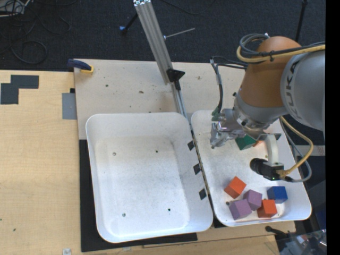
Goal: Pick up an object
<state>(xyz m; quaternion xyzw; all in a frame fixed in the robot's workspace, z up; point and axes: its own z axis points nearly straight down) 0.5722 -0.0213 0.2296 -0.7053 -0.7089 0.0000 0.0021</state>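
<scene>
Bench, two white bins (106,126) | arm (297,89) lettering "KU" | gripper (219,138) over right bin, state unclear

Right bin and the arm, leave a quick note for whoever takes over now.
Gripper: low over the upper part of the right bin; nothing seen between its fingers.
Blocks: a green block lies partly under the wrist. An orange block, two purple blocks, a blue block and a second orange block cluster at the bin's near end.
Done: no pick visible.
Left: grasp one block and lift it.
</scene>
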